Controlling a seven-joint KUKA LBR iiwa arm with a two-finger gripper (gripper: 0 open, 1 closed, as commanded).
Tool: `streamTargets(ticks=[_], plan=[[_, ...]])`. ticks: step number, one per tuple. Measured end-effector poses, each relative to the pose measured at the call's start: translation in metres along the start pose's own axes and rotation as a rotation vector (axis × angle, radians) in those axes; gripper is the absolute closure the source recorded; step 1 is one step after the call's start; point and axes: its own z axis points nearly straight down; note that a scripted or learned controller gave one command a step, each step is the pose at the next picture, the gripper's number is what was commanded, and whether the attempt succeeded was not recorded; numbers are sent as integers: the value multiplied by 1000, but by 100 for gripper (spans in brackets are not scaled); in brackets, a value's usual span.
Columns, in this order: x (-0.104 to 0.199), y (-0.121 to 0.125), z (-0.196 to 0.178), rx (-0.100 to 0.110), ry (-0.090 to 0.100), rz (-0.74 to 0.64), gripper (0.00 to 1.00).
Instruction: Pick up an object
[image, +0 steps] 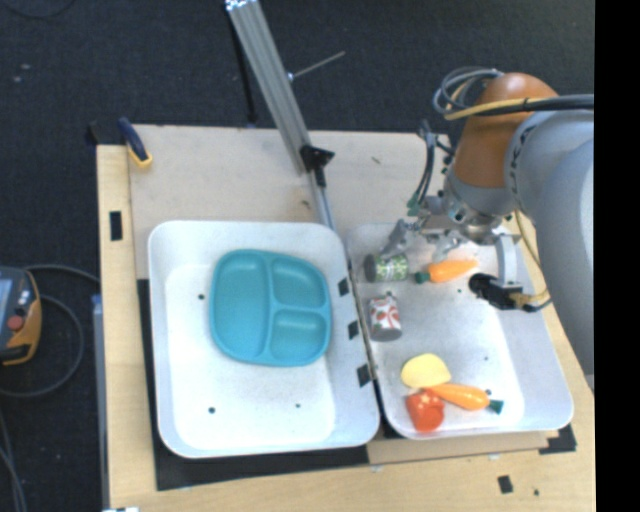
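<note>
We see the left bin (180, 420) holding a smooth teal divided plate (270, 306). In the right bin (540, 385) lie two carrots (452, 270) (465, 397), a lemon (425, 371), tomato (425, 411) and can (384, 315). The gripper (432, 232) hovers over the upper carrot; its opening we cannot tell.

Right bin (530, 370) objects | green can (388, 267) on its side near the far-left corner | orange carrot (450, 270) just right of it | silver-red can (384, 316) by left wall | yellow lemon (425, 371), red pepper (425, 411), second carrot (462, 397) clustered at near edge
</note>
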Motion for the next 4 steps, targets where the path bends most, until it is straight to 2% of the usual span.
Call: streamTargets(ticks=[1, 2, 3, 4], plan=[[-1, 5, 10, -20, -1, -2, 0], [-1, 6, 0, -24, 1, -1, 100], [-8, 6, -63, -9, 1, 1, 100], [-9, 6, -58, -5, 0, 1, 100]])
